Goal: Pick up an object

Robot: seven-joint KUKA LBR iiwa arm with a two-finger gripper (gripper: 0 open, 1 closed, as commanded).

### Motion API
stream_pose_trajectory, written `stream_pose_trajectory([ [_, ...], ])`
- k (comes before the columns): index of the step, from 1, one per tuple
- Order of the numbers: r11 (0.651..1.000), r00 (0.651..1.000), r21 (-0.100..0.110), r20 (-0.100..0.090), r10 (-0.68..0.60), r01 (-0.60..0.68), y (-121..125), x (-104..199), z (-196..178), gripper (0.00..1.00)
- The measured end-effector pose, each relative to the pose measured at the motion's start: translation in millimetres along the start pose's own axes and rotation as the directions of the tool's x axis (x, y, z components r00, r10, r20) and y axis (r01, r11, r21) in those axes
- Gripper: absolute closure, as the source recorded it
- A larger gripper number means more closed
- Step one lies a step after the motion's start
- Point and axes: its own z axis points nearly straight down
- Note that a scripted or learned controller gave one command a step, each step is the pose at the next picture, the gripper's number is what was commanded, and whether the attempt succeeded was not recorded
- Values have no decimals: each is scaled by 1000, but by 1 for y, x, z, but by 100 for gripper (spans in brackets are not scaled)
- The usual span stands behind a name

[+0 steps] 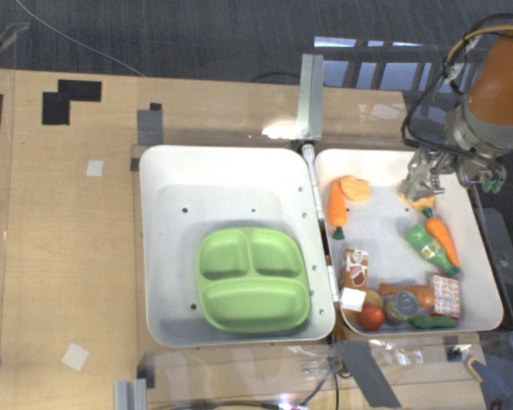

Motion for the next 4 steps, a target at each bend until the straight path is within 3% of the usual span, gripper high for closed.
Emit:
stream_pose_trajectory([
  [1, 999, 999, -3, -5, 51, -51, 37, -52, -40, 100],
  [3, 999, 999, -2, 17, 49, -49, 37, -56, -66, 100],
  [4, 988, 988, -4, -9, -154, 154, -7, -51, 122, 100],
])
